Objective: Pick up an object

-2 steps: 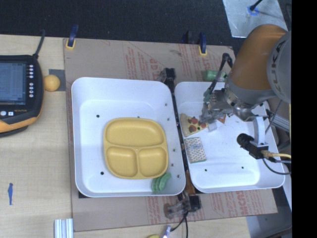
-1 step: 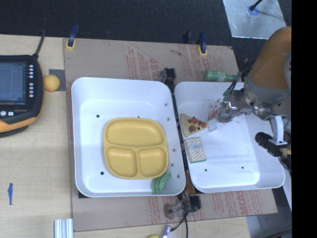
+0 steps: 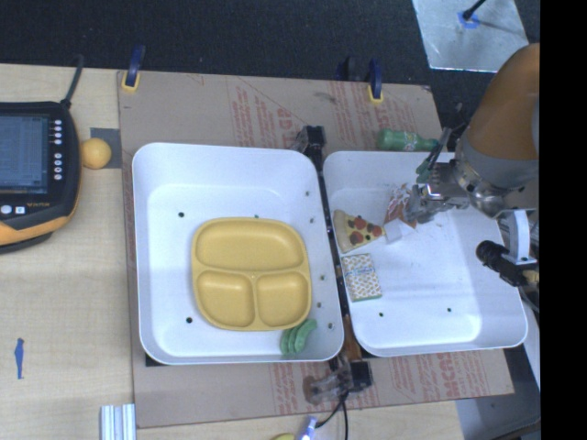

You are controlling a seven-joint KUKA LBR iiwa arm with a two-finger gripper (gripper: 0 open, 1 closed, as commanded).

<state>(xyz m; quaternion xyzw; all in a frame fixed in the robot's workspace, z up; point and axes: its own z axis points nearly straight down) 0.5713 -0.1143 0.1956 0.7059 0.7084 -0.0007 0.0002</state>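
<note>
- The left bin (image 3: 156, 246) is the biggest thing here. A yellow tray (image 3: 249, 271) lies in its middle, and a small green toy (image 3: 297, 337) sits at its near right corner.
- The right bin (image 3: 459, 324) is where I am working. My arm (image 3: 504, 122) reaches in over its far right corner.
- My gripper (image 3: 424, 200) is low in the far part of the right bin. There is a crinkly wrapper (image 3: 401, 207) right at its tip, but the tip is a blur, so I cannot tell if I am gripping it or just touching it.
- A pizza slice toy (image 3: 353, 230) lies by the left wall of the right bin, just beside the wrapper.
- A little checked card (image 3: 361, 277) lies next to the pizza, nearer the front, also along the left wall.
- A green bottle (image 3: 404, 140) lies on the bench just past the far edge of the right bin.
- How far am I? I think I am at the grab step. Nothing looks lifted yet. I judge that closing well on one thing and raising it clear of the bin is what is left.
</note>
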